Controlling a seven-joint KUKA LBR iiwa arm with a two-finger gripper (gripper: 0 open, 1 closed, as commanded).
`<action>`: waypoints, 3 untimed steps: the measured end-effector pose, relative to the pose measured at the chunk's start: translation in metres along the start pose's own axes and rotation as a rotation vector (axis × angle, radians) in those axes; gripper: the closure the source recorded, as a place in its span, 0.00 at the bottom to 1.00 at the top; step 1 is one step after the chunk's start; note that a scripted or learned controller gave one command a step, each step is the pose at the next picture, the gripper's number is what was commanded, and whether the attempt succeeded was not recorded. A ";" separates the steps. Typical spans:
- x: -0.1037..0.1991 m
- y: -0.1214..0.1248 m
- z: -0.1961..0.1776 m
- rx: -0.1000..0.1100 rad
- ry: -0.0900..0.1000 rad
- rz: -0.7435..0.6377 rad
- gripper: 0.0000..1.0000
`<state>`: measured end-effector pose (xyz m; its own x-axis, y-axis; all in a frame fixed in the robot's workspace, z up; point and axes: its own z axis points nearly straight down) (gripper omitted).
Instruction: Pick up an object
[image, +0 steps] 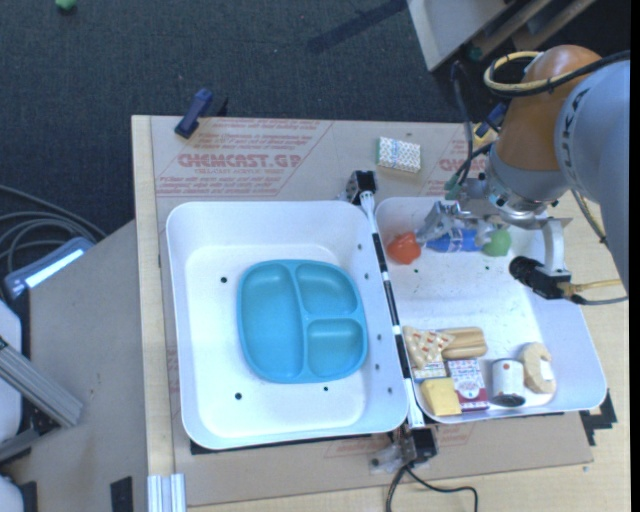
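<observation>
The two white bins (200, 330) look like smooth, shiny plastic. The blue plate (300, 320) with three parts is smooth plastic too, a bit less shiny. The counter (260, 155) is covered in flat brown paper with red letters. The arm (590, 110) has a smooth grey shell and a glossy orange band.

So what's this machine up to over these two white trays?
A grey robot arm with an orange band reaches in from the right, trying to pick something up. Its gripper is low over the far end of the right bin, next to a small red-orange object, with blue and green items close under the wrist. Whether it holds anything can't be told. More toy food sits at that bin's near end. The left bin holds a blue divided plate.
</observation>
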<state>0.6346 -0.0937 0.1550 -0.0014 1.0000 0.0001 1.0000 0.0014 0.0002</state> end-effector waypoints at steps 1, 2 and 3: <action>-0.002 0.023 0.048 0.000 0.000 0.001 0.00; -0.056 -0.026 0.071 0.003 -0.001 0.003 0.00; -0.091 -0.049 0.070 0.002 0.000 0.002 0.00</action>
<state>0.5860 -0.1852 0.0847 0.0007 1.0000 -0.0004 1.0000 -0.0007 -0.0022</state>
